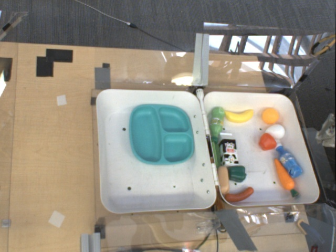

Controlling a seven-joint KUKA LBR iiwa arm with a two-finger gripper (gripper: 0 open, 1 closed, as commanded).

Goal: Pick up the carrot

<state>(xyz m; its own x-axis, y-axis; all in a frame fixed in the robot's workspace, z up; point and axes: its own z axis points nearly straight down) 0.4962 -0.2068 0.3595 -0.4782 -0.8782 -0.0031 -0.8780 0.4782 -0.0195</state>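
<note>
Nearest to me along the front edge is the right bin [310, 196], and in its front corner a reddish-brown sausage [239, 194] lies almost flat against the near wall. Just behind it, by the divider between the two bins, a pale tan piece [224, 179] stands next to a dark green block [237, 173]; the two look to be touching.

The carrot [284, 175] I am after lies in the front right part of this same bin. It is orange and slanted, with its green stub pointing toward the near right corner and its thick end pointing back into the bin. A blue bottle [290, 161] lies just beside it on the right, alongside the upper half of the carrot; I cannot tell whether they touch.

Further back, a small black-and-white carton [227, 150] sits by the divider. A red piece [267, 142] leans against a white egg-like ball [276, 132] near the middle.

At the far end a green vegetable [216, 117] rests along the divider, a yellow banana [239, 116] lies beside it, and an orange fruit [271, 115] sits well to the right.

In the left bin [121, 193], a teal divided plate [160, 134] lies flat near the centre.
</note>
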